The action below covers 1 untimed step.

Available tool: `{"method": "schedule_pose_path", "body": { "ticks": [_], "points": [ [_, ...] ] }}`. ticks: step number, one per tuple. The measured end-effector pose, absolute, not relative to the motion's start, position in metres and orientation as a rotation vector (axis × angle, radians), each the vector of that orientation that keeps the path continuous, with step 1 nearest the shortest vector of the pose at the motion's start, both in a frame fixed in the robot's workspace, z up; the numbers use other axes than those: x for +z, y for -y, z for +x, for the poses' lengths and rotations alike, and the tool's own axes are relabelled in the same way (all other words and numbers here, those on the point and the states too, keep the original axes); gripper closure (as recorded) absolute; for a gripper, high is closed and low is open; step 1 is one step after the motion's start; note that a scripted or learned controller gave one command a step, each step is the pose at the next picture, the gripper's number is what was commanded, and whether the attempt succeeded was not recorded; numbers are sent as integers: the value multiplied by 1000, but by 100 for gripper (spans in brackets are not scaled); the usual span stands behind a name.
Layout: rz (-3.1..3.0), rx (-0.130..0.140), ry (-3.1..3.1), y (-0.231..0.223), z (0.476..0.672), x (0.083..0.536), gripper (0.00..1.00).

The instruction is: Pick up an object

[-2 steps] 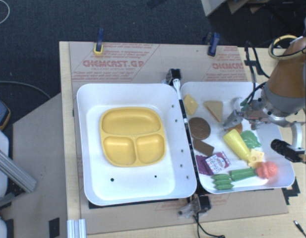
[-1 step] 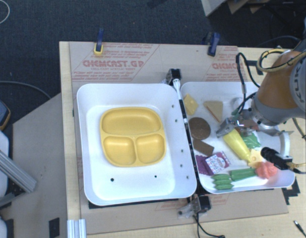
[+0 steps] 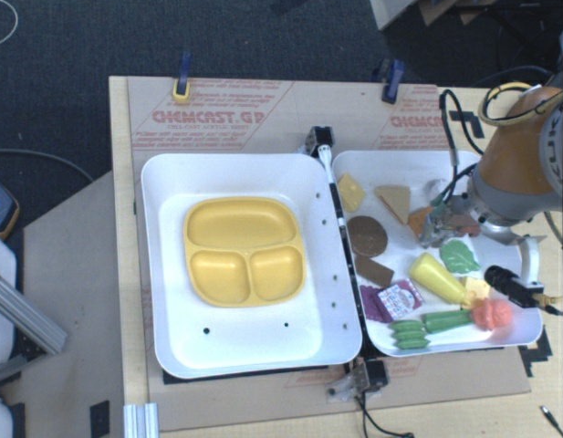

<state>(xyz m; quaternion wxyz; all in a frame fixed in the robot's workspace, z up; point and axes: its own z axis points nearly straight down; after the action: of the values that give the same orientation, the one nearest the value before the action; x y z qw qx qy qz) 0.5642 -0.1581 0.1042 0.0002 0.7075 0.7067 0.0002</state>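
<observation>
The right bin [image 3: 404, 164] holds several toy foods. Among them are a yellow wedge [image 3: 351, 192], a tan slice [image 3: 392, 201], a round brown cookie [image 3: 366, 235], a brown block [image 3: 373, 271] and a purple packet [image 3: 391, 299]. A yellow cone-shaped piece [image 3: 435, 277], a green leafy piece [image 3: 459, 255], green pods [image 3: 409, 333] and a pink-red piece [image 3: 492, 315] lie further right. My gripper [image 3: 433, 228] is low in this bin, beside a small orange item [image 3: 418, 215] and just above the green leafy piece. I see nothing clearly held.
The left bin [image 3: 162, 245] carries a yellow divided plate [image 3: 245, 249]. A black part [image 3: 509, 286] of the arm's gear hangs over the right bin's lower right corner. Cables [image 3: 459, 121] loop above the wrist. Blue clamps [image 3: 391, 78] hold the cardboard base.
</observation>
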Motion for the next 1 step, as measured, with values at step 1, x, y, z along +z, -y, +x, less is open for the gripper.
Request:
{"method": "schedule_pose_path", "body": {
  "ticks": [1],
  "points": [
    [2216,3,-2219,152,567,149,100]
  ]
}}
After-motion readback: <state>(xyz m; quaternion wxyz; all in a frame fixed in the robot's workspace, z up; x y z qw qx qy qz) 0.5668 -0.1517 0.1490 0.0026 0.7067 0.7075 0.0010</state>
